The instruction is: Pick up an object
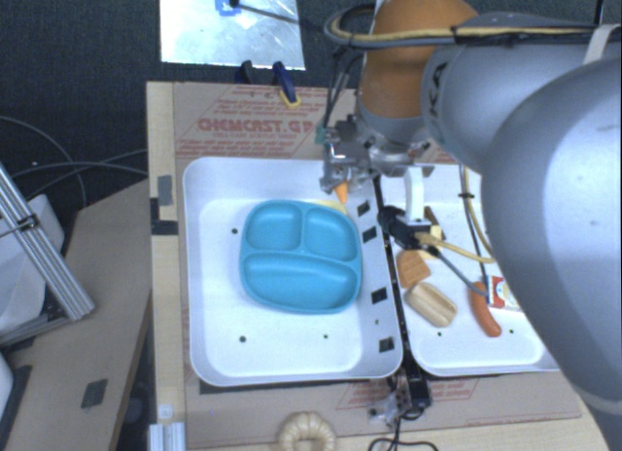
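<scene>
Reading from the left: shallow white plastic left bin (209, 274), holding one sky-blue plastic plate with three compartments (296, 257), flat on the floor about mid-bin. At this bin's far right corner, the metal two-finger gripper (340, 175) hangs low over the rim area, just past the plate's far right edge, with the grey arm with its orange band (418, 41) coming down from above. Directly under the gripper's tip sits a small orange bit (341, 190), touching or very nearly touching it. Cannot tell how far the gripper is open, nor whether it has hold of the orange bit; the view is too small and cluttered there. Across the divider, the shallow white plastic right bin (515, 347) holds a tan wedge like a bread slice (414, 267) near the divider, a pale brown bread roll (431, 304) just in front of it, and a red-orange sausage-shaped piece (485, 317) further right. All three lie well apart from the gripper, nearer the camera.
</scene>
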Motion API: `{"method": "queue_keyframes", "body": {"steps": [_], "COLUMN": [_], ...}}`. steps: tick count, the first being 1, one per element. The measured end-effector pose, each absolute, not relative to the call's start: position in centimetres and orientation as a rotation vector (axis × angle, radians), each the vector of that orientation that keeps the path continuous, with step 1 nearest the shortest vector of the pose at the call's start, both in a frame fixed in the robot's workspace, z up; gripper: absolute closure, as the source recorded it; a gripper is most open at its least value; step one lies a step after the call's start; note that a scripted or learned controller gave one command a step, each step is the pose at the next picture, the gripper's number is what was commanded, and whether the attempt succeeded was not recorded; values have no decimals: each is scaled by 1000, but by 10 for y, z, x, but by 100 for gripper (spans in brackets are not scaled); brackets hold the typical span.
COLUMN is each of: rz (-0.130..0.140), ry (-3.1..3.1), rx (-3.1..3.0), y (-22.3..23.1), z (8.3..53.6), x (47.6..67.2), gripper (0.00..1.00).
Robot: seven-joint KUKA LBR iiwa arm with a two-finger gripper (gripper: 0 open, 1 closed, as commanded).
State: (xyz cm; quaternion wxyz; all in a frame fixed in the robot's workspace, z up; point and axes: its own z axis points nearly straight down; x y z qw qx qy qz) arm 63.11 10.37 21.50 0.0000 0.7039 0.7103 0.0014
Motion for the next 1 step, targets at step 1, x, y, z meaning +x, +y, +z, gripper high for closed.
{"method": "queue_keyframes", "body": {"steps": [1], "rz": [4], "ry": [2228], "rx": [2214], "y": [108], "z": [235], "x": [635], "gripper": [100]}}
